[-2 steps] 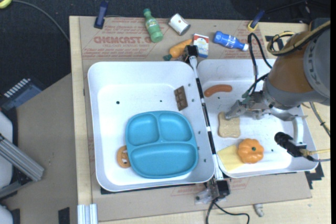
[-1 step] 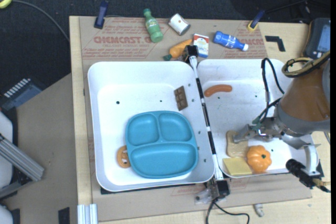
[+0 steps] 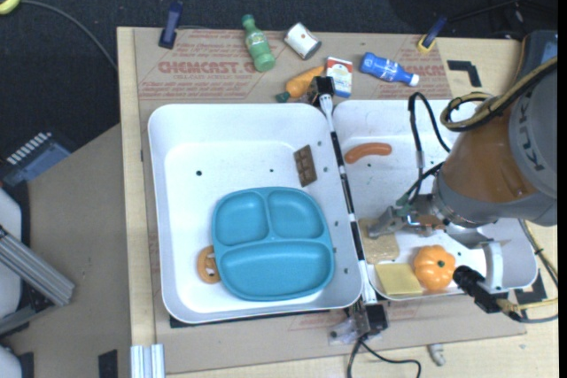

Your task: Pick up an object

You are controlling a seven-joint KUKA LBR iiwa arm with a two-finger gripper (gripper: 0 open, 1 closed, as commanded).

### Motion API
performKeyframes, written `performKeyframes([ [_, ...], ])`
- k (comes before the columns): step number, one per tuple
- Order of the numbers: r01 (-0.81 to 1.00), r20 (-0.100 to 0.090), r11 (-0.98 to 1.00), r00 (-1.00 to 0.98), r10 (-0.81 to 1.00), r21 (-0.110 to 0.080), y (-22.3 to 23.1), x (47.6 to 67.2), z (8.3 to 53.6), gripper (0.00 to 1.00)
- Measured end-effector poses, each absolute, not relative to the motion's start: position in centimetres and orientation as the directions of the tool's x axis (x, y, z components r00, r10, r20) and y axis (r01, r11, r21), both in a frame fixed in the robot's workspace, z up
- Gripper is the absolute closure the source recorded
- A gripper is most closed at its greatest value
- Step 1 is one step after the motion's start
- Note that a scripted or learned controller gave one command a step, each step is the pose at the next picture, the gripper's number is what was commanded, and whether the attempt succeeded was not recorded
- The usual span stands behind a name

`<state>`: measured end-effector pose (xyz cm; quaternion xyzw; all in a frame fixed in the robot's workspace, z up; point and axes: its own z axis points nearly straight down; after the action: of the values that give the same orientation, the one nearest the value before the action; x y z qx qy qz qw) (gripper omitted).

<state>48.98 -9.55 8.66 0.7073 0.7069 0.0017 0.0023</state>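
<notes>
Gripper [image 3: 387,224] low in the right bin [image 3: 403,115], can't tell if it's open.
We reckon it clips the bread slice [image 3: 384,249] or nudges the orange pumpkin [image 3: 434,267] instead of gripping.

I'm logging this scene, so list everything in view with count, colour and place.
bins: 2, white, side by side on the bench
divided plate: 1, blue, left bin
chocolate piece: 1, brown, left bin, near divider
pretzel: 1, tan, left bin, at the plate's left edge
sausage: 1, orange-red, right bin, far end
pumpkin: 1, orange, right bin, near end
cheese slice: 1, yellow, beside the pumpkin
bottle: 1, green, bench behind bins
bottle: 1, blue, bench behind bins
can: 1, white, bench behind bins
end effector: 1, grey, low in right bin
</notes>
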Motion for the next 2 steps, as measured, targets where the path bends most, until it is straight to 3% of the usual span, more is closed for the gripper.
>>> performKeyframes([
  [1,1.0,-0.004,-0.002,0.002,1.0,0.006,-17.3,51.2,8.6,0.0],
  [2,1.0,0.0,0.001,-0.001,1.0,0.001,-12.7,50.4,13.7,0.0],
])
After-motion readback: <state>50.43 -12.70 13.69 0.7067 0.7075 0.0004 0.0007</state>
